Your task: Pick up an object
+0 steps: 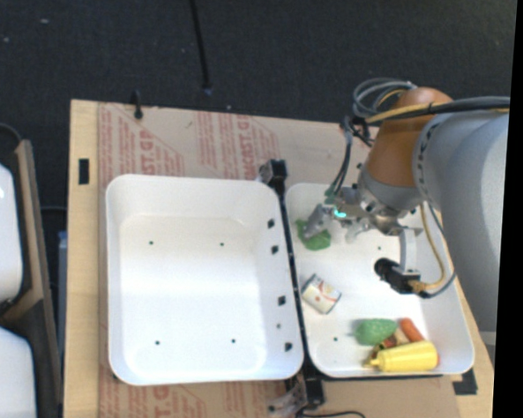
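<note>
My gripper (334, 228) hangs low over the back left part of the right bin (450, 299), with its jaws spread open. Its left finger (315, 222) reaches down to a small green object (317, 242) lying close to the wall between the bins, and nothing is held between the fingers. A small white cup with a red mark (321, 295) lies on its side in the middle of the bin. At the bin's front sit a green lump (376, 330), an orange piece (410, 329) and a yellow bottle (404, 356).
The left bin (118, 239) stands beside the right one, parted from it by a black-clipped rim (285, 258). A black cable end (397, 276) hangs from the arm over the right bin. The grey arm covers the bin's back right.
</note>
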Robot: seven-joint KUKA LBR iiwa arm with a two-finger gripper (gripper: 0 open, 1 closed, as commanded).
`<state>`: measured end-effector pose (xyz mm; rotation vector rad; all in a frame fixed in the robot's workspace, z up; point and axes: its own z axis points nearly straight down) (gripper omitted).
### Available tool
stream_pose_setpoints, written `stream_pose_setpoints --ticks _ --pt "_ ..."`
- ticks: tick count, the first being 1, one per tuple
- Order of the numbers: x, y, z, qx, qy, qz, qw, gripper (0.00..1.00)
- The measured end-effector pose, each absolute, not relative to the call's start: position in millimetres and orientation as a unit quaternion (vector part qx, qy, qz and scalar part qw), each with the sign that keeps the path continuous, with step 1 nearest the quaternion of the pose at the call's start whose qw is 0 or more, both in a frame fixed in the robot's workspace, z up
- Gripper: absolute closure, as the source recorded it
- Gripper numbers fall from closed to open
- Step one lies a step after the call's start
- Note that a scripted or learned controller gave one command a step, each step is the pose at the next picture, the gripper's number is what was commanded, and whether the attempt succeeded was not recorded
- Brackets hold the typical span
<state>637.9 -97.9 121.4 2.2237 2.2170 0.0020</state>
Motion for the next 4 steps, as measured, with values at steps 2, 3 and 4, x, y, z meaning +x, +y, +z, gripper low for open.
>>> stream_pose_setpoints --ticks 2,3,4 --pt "640.7 -95.4 101.1 0.707 0.707 0.0004 0.0 0.0" --pt "640.9 -96.4 111.8 0.708 0.706 0.0007 0.001 1.0" --pt "640.8 -96.4 111.4 0.708 0.706 0.0005 0.001 0.0"
